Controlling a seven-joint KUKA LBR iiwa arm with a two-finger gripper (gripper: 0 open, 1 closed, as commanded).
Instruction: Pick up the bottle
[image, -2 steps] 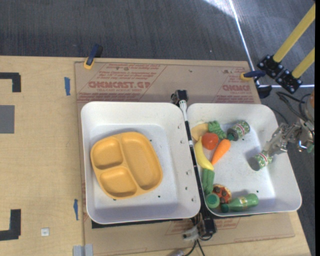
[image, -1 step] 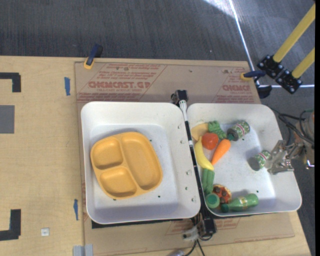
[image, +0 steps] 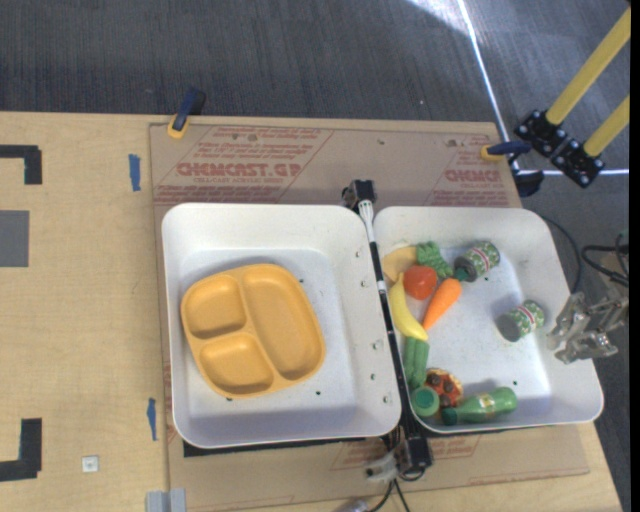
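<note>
Gripper (image: 586, 332): a pale metallic shape, blurred and partly cut off at the right side of the view, poised over the right rim of the right bin (image: 560, 260). Whether it is open or closed cannot be told from the blur. It stands apart from the bottle.

Bench (image: 70, 330): tan surface bearing a cardboard sheet (image: 250, 165) with red print that is too faint to read in full.

Left bin (image: 200, 235): holds a yellow divided tray (image: 252, 327) with three compartments, set at a slant.

Right bin: toy food is crowded along its left wall, and the pieces overlap, so their outlines are partly hidden. A banana (image: 405, 312) lies lengthwise with a carrot (image: 441, 303) just beside it; a red tomato (image: 420, 281) and a green leafy piece (image: 432, 254) sit above them.

Bottle (image: 481, 404): green with a pale label, lying on its side near the bin's front wall. Its left end touches a cluster of small green and multicoloured items (image: 436, 390) that are hard to identify.

Two small cans (image: 478, 259) and (image: 524, 319): on their sides, well apart, on the right half of the bin floor.

Yellow struts (image: 592, 62): upper right, cut off by the frame.
</note>
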